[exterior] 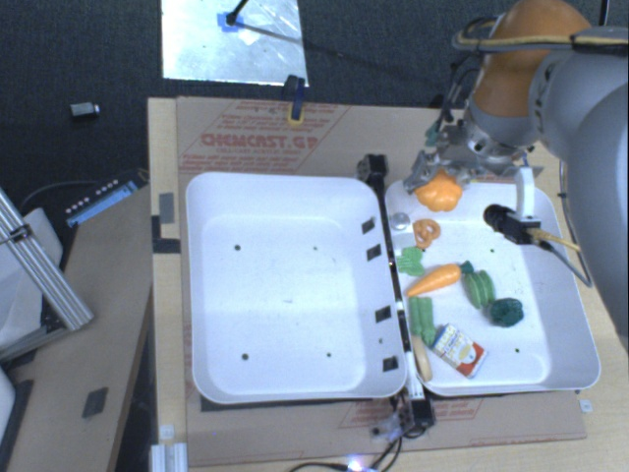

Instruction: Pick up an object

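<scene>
Hovering over far end of right bin (575, 357), gripper (442, 170) sits just above an orange fruit-like object (439, 194).
Best to center on it and drop straight, avoiding the pretzel (427, 231) nearby. Wrist hides the tool tip; grip state can't be told.

A brown cardboard sheet (260, 131) lies under the bins. Beyond it, a shiny foil square (231, 28) on the dark floor. Left of the cardboard, a small grey block (85, 110), and nearer, a metal rail (39, 273).
</scene>
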Motion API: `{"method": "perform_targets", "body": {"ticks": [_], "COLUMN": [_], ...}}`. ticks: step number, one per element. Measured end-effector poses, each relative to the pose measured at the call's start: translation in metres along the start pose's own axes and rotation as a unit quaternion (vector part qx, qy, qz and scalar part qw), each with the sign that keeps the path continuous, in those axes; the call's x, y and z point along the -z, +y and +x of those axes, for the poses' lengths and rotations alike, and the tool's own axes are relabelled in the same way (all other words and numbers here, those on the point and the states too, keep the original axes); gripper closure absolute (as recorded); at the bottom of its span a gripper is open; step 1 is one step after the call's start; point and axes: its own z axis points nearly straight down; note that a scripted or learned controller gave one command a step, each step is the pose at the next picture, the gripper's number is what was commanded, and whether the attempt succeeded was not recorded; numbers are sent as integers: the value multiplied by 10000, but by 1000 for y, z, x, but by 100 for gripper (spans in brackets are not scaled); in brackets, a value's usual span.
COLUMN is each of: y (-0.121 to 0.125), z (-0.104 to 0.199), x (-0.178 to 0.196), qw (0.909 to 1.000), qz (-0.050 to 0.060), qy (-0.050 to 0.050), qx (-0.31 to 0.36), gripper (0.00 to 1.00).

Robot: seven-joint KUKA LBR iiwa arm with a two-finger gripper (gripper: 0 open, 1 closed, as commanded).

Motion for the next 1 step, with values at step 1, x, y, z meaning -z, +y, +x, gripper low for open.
{"method": "perform_targets", "body": {"ticks": [1], "y": [-29], "z": [84], "x": [6], "qw": [10000], "qz": [70], "qy": [12], "qx": [4], "gripper": [100]}}
